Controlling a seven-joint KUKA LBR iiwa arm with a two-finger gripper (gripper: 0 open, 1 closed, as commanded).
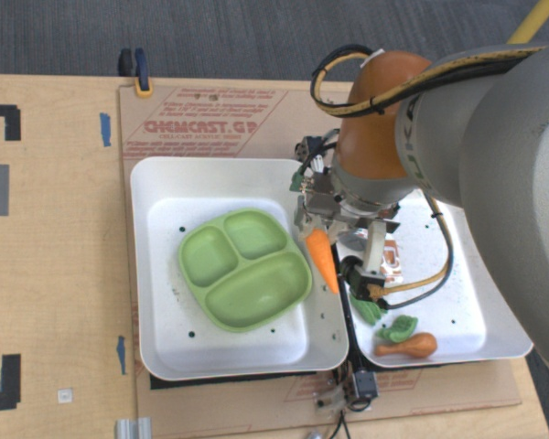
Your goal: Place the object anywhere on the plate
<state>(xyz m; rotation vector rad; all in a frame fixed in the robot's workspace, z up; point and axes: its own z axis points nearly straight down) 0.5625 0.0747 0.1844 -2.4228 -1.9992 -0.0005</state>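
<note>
Carrying the long orange toy carrot [323,260] over to the green plate with three sections [245,267] looks like the step going on now. The carrot hangs tilted under the arm's gripper [325,230], above the wall between the two bins, just beside the plate's right edge. Its fat top is up at the gripper and its thin tip points down and to the right. I cannot tell if the fingers are open or shut, because the arm hides them.

To do this well, the arm should go further left until the whole carrot is over the plate, then go down low before letting go. The carrot is smooth and round, so it may roll.

The plate sits in the left white bin [156,245]. In the right white bin [467,309] lie a smaller orange toy with green leaves [405,340] and a small red and white thing [391,262].
</note>
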